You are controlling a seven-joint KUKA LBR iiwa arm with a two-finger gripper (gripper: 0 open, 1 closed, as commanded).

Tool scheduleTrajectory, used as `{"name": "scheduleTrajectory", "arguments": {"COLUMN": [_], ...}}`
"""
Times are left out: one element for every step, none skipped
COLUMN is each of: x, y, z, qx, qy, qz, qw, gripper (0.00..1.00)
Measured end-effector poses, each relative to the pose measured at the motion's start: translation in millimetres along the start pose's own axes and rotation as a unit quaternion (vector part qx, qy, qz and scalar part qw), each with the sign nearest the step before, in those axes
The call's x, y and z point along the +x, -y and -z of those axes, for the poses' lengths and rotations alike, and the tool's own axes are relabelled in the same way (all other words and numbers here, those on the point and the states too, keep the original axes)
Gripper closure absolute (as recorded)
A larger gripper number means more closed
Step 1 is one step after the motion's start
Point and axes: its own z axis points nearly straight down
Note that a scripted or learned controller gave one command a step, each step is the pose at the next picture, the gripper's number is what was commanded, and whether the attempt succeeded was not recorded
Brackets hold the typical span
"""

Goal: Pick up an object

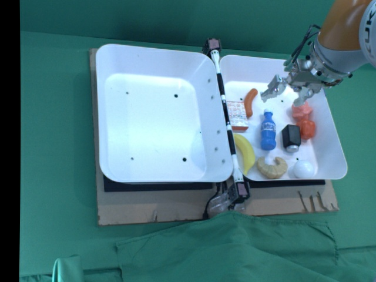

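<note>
Jaws stood apart, gripper (289, 90) holding nothing, over right bin (332, 151). Below them: 1 blue bottle (268, 130), 1 sausage (251, 101), 1 banana (245, 152), 1 white ball (304, 169), 1 black block (291, 137). Left bin (111, 69) lay well apart; green cloth (53, 128) covered bench.

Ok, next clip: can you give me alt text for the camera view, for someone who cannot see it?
A grey and orange robot arm's gripper hovers open over the right white bin, above a red toy. That bin also holds a blue bottle, banana, sausage, black block and white ball. The left bin sits alongside.
</note>
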Motion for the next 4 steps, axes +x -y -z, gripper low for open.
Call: {"name": "scheduleTrajectory", "arguments": {"x": [0.0,6.1,0.4,-0.9], "y": [0.0,-2.9,-4.5,-6.8], "z": [0.0,-43.8,-100.1,-103.8], "qx": [0.000,0.002,-0.002,-0.003], "qy": [0.000,0.000,0.001,0.001], "qz": [0.000,0.000,-0.002,0.000], "qw": [1.0000,1.0000,1.0000,1.0000], "gripper": [0.00,0.00,0.00,0.00]}}
